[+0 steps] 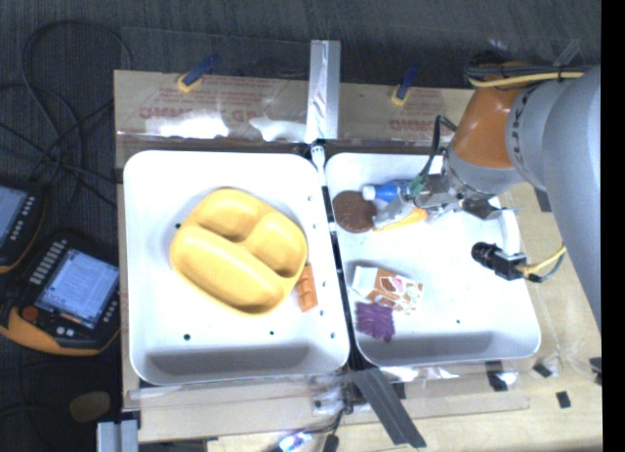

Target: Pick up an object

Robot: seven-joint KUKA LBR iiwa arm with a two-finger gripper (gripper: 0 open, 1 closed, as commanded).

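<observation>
The gripper point(422, 198) is low in the right bin point(488, 333), over a small heap just right of the brown disc point(353, 211): a blue bottle point(383, 191) and an orange stick point(410, 217). I cannot tell its state. The bottle looks light, stiff, and slippery; hold it across its middle.

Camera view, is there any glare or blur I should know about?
Camera view: soft overall, grainy on the dark floor; glare washes out the left white bin around the big yellow rounded object; the clear plastic sheet behind the bins reflects light; the gripper looks blurred.
</observation>
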